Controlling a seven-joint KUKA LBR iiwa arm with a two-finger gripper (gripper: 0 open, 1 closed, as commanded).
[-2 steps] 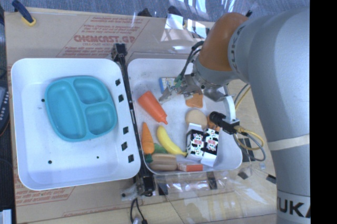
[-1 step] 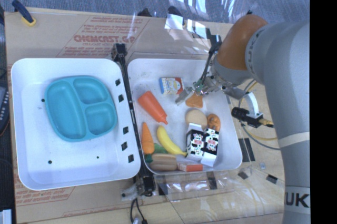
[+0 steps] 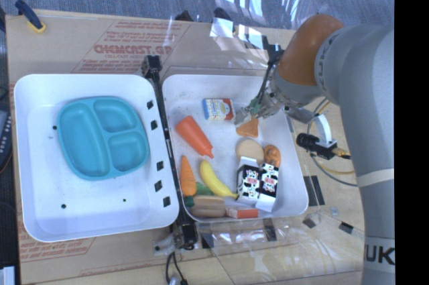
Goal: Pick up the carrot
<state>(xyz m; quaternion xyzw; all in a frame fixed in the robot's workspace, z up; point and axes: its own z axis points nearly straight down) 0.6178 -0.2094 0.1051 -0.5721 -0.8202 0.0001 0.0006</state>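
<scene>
In the right shallow white plastic bin [image 3: 181, 99], near its left wall, the small orange carrot with a green top [image 3: 188, 175] lies just beside a yellow banana [image 3: 213, 180]. It is well apart from the gripper [image 3: 258, 109], which hangs over an orange wedge [image 3: 248, 127]. Whether the gripper is open or closed I cannot tell. The pick would go best by crossing over, lining up with the carrot's smooth tapered length, and pinching across its thicker middle, clear of the wall.
</scene>
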